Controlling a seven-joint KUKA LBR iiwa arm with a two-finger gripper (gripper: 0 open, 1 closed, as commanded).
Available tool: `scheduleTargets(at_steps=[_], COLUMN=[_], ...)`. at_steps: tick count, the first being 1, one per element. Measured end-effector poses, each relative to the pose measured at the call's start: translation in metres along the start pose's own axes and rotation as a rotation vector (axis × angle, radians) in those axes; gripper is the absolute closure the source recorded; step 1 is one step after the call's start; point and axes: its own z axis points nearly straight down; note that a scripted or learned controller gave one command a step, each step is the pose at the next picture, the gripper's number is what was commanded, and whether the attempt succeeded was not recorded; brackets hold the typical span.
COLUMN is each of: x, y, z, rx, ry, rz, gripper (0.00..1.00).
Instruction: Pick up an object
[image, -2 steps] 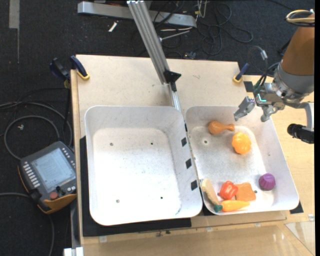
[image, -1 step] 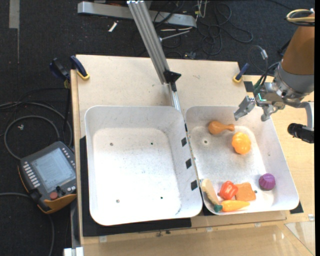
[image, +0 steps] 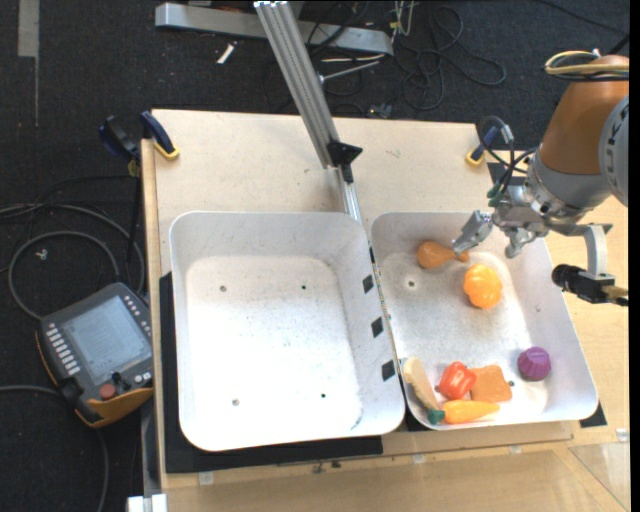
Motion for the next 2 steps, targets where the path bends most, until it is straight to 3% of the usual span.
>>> scheduleTargets(at_steps=[1, 2], x=[-0.001, 0.000], y=[-0.007, -0.007], z=[0.060, 0.096], rx=[-0.003, -0.002], ry=[-0.001, 0.000], rz=[0.000, 0.000], gripper=[0.00, 0.00])
